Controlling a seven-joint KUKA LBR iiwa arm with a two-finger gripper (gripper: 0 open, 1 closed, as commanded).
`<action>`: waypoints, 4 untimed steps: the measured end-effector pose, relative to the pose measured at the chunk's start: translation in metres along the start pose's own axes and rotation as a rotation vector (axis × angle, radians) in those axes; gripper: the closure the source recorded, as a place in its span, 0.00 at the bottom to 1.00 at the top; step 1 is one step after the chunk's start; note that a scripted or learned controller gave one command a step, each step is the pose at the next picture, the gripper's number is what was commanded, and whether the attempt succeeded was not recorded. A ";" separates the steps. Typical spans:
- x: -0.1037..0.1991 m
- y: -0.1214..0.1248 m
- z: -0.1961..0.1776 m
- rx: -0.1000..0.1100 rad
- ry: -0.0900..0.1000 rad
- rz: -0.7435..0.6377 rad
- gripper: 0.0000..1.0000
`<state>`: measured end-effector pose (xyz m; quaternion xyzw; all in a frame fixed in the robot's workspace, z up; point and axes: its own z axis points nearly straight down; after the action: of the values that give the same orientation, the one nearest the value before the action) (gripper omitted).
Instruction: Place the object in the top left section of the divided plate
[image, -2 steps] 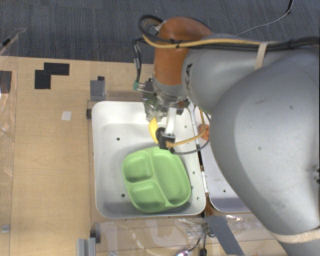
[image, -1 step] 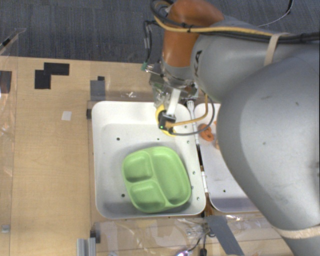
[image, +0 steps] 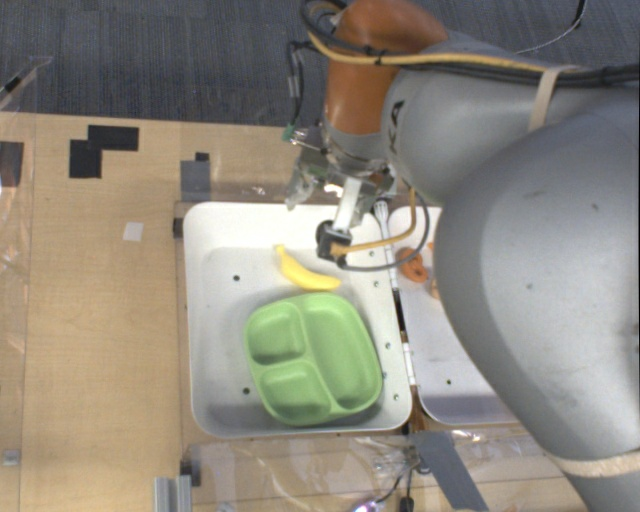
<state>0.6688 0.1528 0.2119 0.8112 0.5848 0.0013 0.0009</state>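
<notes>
A: So where does the banana (image: 305, 271) sit against the claw (image: 322, 195)?

B: Just below it in the camera view, lying loose on the floor of the left bin (image: 197, 320) and clear of the claw. I see nothing gripped.

A: Is the claw open or closed?

B: I cannot tell. The wrist hides that from this angle.

A: And the divided plate (image: 345, 350)?

B: Further down from the claw, past the banana, whose curve almost meets the plate's upper rim. The top left section (image: 270, 335) is the small compartment down and to the view's left of the claw. It is bare.

A: Why would the claw hang there?

B: My guess is a pick from above. The fruit lies flat, so it wants a straight descent and then a short carry over the rim.

A: Anything else close by?

B: A small orange thing (image: 412, 266), to the view's right of the claw, at the near edge of the right bin (image: 440, 385).

A: Any writing?

B: None I can read. The black blocks on the bench (image: 90, 300), far to the claw's view-left, are plain shapes without letters.
</notes>
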 end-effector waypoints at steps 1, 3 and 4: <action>-0.005 0.002 -0.124 -0.002 0.002 0.081 0.00; -0.001 -0.007 -0.100 -0.003 0.001 0.145 1.00; 0.004 -0.002 -0.081 0.000 0.001 -0.003 1.00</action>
<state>0.6676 0.1570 0.2925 0.8102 0.5862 0.0015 0.0006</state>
